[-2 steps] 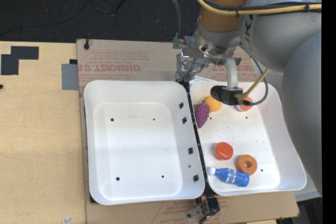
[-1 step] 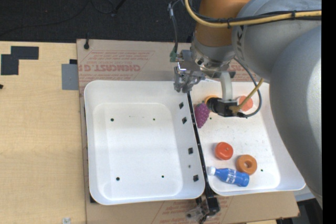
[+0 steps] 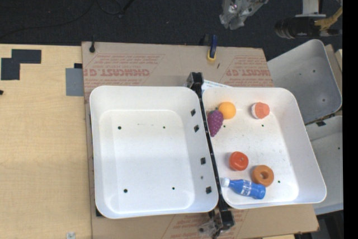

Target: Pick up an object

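Closest to me, in the right bin, a small blue bottle lies on its side near the front wall, cap end pointing at the divider. A brown donut sits just beside it, a bit farther back, and a red round piece is next to that, toward the divider. Farther back in the same bin there's a purple bunch of grapes right against the divider, an orange ball touching it, and a pink-and-white round thing well apart, near the far wall. The left bin sits alongside. The gripper hangs way beyond the right bin, over the dark floor, holding nothing; can't tell if it's spread or closed.
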`<state>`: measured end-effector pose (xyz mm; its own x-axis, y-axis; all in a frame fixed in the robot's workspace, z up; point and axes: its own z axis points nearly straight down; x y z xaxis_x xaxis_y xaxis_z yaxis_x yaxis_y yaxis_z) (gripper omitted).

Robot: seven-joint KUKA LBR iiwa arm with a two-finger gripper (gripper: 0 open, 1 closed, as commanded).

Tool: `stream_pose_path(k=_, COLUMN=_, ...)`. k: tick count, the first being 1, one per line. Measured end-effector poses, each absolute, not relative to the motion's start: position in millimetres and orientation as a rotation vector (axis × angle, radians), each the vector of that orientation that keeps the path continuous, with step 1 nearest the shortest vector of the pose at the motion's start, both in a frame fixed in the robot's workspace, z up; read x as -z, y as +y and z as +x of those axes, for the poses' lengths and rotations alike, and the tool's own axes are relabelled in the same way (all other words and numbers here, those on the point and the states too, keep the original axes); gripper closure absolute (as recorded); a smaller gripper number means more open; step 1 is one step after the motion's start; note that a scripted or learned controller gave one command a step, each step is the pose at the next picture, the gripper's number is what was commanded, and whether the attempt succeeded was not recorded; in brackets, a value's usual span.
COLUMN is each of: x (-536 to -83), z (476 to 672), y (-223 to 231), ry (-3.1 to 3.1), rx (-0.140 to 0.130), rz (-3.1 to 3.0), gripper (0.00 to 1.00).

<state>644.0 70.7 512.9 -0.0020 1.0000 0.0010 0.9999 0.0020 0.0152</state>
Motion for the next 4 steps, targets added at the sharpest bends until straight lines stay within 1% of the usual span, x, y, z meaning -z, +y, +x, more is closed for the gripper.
stream_pose_path(k=1, x=-539, z=643.8, y=64, ry=2.223, rx=0.001, rz=2.219, gripper=1.0)
stream_pose_path(k=2, x=-432, z=643.1, y=45, ry=2.226, rx=0.019, rz=2.229, gripper=1.0)
stream_pose_path(k=3, x=-436, z=643.8, y=56, ry=2.225, rx=0.006, rz=2.222, gripper=1.0)
stream_pose_path(k=4, x=-450, z=644.1, y=66, ry=2.224, rx=0.003, rz=2.221, gripper=1.0)
